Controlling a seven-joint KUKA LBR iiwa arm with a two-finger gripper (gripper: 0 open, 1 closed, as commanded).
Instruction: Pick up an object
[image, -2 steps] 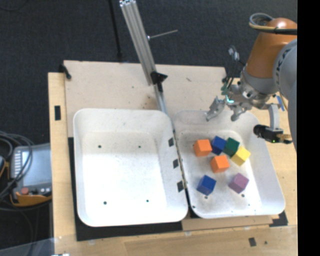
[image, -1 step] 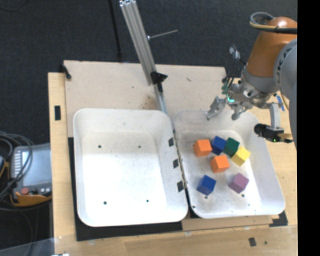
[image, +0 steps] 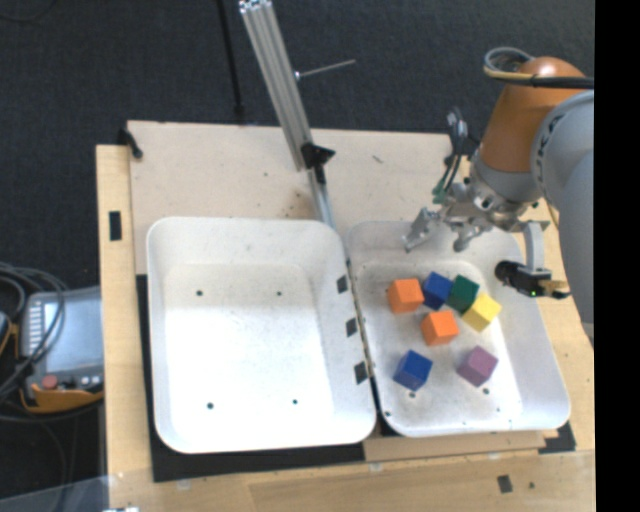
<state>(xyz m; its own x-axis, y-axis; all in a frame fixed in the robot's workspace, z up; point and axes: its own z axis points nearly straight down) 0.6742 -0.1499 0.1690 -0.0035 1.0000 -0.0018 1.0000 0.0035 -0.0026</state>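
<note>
- Gripper (image: 441, 234) hangs open and empty over the right bin's (image: 530, 400) far edge, likely poised to descend.
- 7 cubes cluster nearby; orange cube (image: 405, 295) lies closest.

Seven small cubes in right bin (image: 530, 390) — 2 orange, 2 blue, green, yellow, purple — loosely clustered, all flat.

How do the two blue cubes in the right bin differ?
The upper blue cube sits wedged between the orange cube and green cube, touching both. The lower blue cube stands alone, nearer the bin's front. Both look alike in colour and size.
</note>
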